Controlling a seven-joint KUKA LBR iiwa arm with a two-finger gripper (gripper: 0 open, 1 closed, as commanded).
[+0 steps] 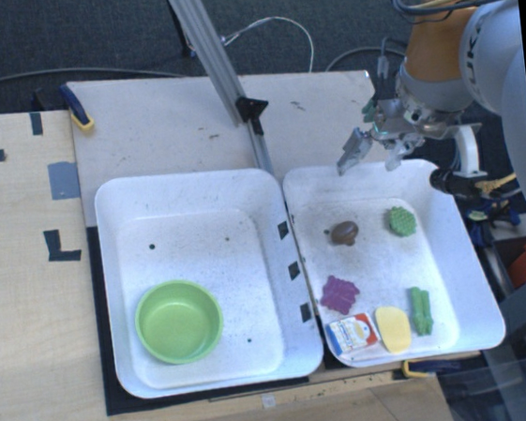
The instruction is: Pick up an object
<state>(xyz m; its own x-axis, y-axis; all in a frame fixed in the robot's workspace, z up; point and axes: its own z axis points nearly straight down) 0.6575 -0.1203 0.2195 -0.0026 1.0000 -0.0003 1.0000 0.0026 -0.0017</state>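
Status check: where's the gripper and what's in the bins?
Gripper open, holding nothing, above right bin's far edge. Brown piece and green piece nearest below. Nothing between gripper and those pieces.

six small objects [344, 233] lie scattered in the right bin [465, 323].

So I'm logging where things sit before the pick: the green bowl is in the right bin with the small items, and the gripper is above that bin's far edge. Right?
Not quite. The camera view shows the green bowl alone in the left bin; the small items lie in the right bin. The gripper is indeed above the right bin's far edge.
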